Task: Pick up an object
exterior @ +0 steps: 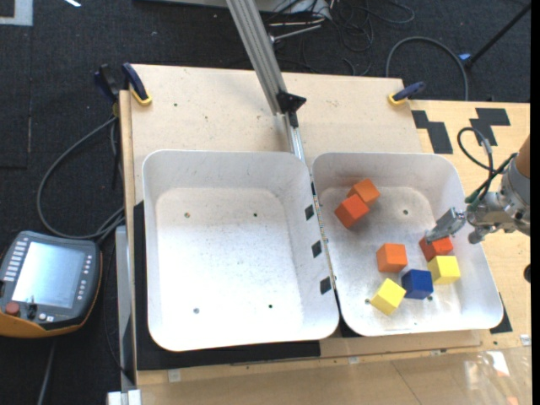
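Reaching in from the right, the claw (451, 226) hangs at the right bin's (371, 165) right wall, just above a red cube (437, 247); whether it is open or closed cannot be told. Nothing shows between its tips. Beside the red cube lie a yellow cube (446, 268), a blue cube (417, 283), a second yellow cube (389, 295) and an orange cube (391, 256). Two more orange cubes (358, 203) sit touching near the bin's centre. The left bin (160, 226) adjoins it on the bench (211, 108).

Speckled white plastic bins (228, 175) sit on a matt, pale wooden bench (211, 108).
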Motion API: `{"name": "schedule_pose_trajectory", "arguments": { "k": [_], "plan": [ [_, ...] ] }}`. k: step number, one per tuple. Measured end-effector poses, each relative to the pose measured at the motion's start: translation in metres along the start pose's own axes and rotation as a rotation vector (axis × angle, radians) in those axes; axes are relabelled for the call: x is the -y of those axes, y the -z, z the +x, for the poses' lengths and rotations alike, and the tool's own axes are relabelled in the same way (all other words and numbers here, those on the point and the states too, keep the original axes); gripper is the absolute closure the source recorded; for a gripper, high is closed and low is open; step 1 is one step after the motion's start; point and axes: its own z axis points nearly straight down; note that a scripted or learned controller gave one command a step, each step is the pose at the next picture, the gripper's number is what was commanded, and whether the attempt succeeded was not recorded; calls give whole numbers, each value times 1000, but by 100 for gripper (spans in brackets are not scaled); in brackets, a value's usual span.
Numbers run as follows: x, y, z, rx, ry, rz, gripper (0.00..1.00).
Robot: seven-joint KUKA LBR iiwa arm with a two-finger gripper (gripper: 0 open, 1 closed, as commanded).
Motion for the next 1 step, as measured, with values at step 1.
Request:
{"name": "schedule_pose_trajectory", "arguments": {
  "k": [1],
  "plan": [
    [-14,-94,48,2,-2,-3,0]
  ]
}}
